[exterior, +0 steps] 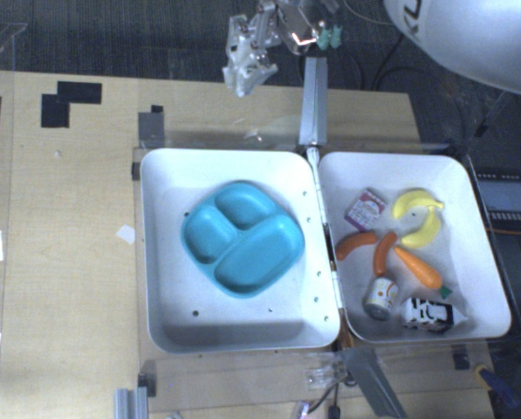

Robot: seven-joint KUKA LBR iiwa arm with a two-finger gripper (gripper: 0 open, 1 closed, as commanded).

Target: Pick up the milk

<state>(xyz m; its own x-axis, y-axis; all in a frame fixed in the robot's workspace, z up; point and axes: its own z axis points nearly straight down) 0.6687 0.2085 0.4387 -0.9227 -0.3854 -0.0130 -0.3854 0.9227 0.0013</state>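
The milk lies in the right bin's near corner — a can just beside it, carrot and sausages close behind. The end effector hangs above the counter, holding nothing.

The arm is cut off by the frame's upper right; the gripper is blurred, its fingers indistinct.

Slanted overhead view of both bins
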